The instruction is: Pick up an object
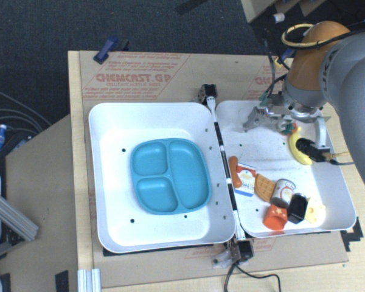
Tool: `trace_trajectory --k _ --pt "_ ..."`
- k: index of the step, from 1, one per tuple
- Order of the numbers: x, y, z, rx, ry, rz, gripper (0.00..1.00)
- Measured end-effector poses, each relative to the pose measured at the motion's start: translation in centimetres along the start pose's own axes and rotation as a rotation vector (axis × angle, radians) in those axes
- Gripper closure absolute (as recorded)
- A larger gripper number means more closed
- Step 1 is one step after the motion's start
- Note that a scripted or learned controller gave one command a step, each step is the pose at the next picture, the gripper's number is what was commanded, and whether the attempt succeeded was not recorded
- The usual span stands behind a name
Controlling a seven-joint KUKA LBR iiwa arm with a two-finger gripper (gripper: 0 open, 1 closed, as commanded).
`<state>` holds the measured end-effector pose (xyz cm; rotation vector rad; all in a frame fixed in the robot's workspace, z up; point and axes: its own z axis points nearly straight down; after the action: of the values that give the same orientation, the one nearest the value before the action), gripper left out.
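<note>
My gripper [269, 115] hangs low over the far end of the right bin [261, 145], near its back wall. No object shows in its grasp. Loose objects lie in the near half of this bin: an orange-brown sausage [233, 168], a white carton with an orange print [246, 179], a tan waffle-like cracker [264, 187], a small can [285, 191], a black block [297, 207], an orange-red piece [275, 217] and a pale yellow piece [315, 212]. A yellow rounded thing [297, 154] lies at the right side, just below the wrist.
The left bin [109, 169] holds a blue divided plate [169, 175]. A black-edged divider [222, 157] runs between the bins. The grey arm with its orange band [316, 53] comes in from the upper right. A blue clip [104, 50] lies on the board behind the bins.
</note>
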<state>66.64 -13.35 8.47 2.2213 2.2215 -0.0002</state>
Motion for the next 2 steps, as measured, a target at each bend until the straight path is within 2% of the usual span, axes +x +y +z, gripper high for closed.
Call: trace_trajectory --k 2 --pt "-2.06 0.13 -0.11 -0.004 0.002 -0.002 0.0"
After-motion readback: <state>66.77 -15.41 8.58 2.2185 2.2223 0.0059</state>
